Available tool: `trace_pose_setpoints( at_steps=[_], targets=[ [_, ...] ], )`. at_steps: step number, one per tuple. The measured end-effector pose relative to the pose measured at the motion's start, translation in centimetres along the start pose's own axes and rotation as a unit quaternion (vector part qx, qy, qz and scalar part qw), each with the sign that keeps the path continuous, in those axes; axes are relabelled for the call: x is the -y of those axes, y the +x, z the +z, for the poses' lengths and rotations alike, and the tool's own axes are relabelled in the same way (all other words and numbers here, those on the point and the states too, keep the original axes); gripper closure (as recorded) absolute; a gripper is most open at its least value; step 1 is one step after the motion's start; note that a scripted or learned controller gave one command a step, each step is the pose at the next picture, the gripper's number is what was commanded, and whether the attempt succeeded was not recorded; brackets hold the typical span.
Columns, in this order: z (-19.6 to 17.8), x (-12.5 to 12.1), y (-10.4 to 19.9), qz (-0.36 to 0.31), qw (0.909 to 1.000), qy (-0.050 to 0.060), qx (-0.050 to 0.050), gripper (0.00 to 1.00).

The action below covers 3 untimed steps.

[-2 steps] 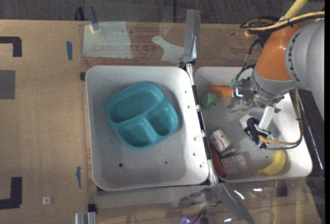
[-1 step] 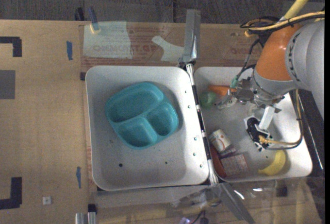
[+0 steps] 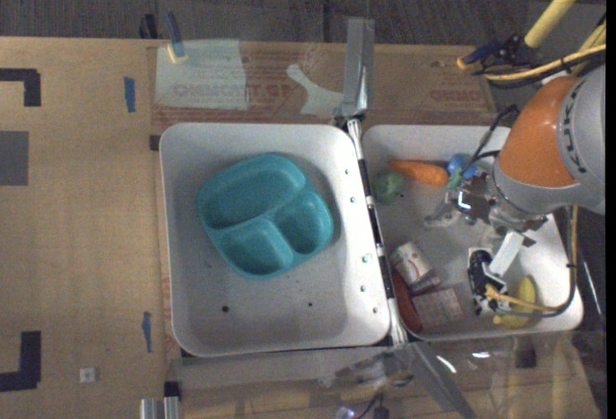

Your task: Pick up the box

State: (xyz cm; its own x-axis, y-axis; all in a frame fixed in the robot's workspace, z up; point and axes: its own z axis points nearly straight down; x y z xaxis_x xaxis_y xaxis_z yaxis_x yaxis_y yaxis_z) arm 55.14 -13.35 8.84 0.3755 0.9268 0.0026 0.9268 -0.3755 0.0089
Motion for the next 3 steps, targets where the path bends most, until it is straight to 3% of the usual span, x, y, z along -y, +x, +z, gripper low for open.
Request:
trace_pose_setpoints(
  at_steps=[1,2,3],
  targets=[
    [0.2,-7.7,5.5,0.038,0.9993,0.002,0.002,0.0],
    [0.2,-7.7,5.5,0.038,0.9993,0.002,0.002,0.0],
    [-0.3,1.2,1.7,0.157,0.9876,0.006,0.002,0.0]
  ],
)
